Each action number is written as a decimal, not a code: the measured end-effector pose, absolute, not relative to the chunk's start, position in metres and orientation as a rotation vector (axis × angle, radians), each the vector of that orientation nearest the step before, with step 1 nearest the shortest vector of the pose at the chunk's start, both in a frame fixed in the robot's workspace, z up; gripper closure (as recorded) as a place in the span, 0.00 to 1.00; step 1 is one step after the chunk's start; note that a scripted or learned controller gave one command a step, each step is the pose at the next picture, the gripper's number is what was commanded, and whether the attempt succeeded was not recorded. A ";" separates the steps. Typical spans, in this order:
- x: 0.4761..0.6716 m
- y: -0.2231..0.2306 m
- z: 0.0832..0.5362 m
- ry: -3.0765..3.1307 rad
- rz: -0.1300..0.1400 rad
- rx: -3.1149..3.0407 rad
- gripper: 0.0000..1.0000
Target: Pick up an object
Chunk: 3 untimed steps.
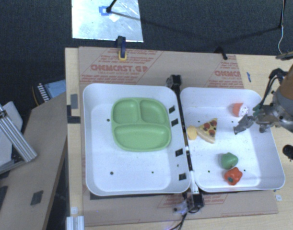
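Presently, right white bin (268, 147) holds four items: pizza slice toy (208, 130), green pepper (228, 160), red pepper (233, 176), orange-white piece (239, 109). One green divided plate (140, 124) occupies left bin (96, 143). Gripper (243, 126) state: cannot tell.

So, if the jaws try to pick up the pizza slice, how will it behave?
The pizza slice looks like a rigid toy, so probably stiff and light. It lies flat and low, so it should not roll, but it may slide on the smooth right bin.

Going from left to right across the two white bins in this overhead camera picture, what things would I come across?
Green divided plate → pizza slice toy → green pepper toy → gripper. The red pepper toy and the orange-and-white toy overlap these left to right, so I skip them.
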State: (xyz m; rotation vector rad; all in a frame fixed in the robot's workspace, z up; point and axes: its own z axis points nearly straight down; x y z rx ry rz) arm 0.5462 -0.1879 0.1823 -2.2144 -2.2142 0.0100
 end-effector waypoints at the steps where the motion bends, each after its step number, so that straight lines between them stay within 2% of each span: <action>1: 0.549 -0.187 0.189 -2.226 -0.001 -2.218 0.00; 3: 0.548 -0.197 0.084 -2.223 0.001 -2.218 0.00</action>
